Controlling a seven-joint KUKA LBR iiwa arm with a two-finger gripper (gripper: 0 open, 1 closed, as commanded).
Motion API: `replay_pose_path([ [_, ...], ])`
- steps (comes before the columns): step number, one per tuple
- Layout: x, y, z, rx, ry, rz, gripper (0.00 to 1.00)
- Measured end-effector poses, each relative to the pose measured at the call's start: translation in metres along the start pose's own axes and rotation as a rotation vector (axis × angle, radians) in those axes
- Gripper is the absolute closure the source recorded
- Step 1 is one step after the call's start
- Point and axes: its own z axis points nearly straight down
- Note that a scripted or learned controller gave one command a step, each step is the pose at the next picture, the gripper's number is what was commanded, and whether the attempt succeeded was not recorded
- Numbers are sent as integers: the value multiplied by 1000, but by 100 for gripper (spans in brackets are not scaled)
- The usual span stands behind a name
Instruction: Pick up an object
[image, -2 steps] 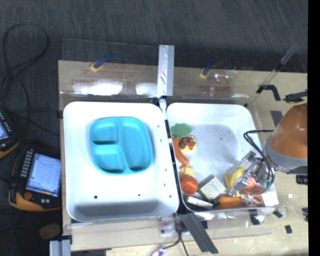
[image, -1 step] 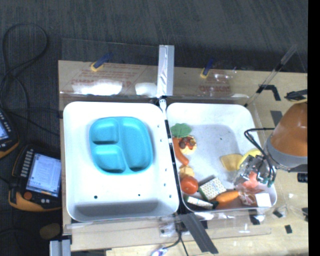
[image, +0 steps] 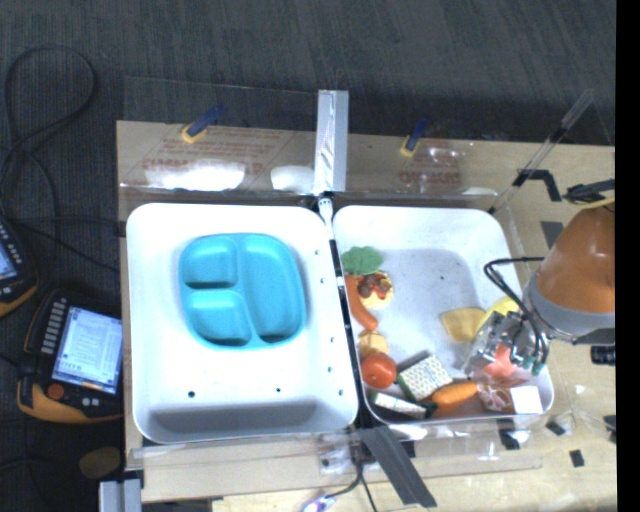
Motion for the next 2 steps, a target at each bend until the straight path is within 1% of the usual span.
replay_pose_path([
  [1, 3, -3, 0, -7, -4, 82, 100],
  [2, 26, 29, -219, 2, 9, 238, 100],
])
